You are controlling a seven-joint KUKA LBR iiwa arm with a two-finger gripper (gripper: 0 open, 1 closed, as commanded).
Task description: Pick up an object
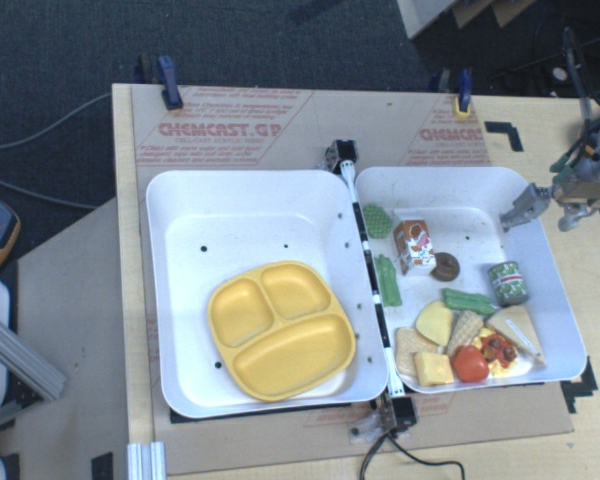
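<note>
Two shallow white plastic bins sit side by side on the cardboard-covered worktop; the left bin holds one yellow three-compartment plastic tray, lying toward its near side. The right bin carries a scatter of toy food: one small red-and-white carton near the middle, one round brown piece just beside it, one green-labelled can toward the right wall, one ridged green piece and one long green pod along the left wall, one more green pod near the centre; at the near end lies a close heap with one red tomato, yellow cheese-like wedges and pale crackers, too crowded to count surely. The grey two-finger pincer hovers over the right bin's far right corner, apart from all the objects; its fingers look spread, with nothing between them.
</note>
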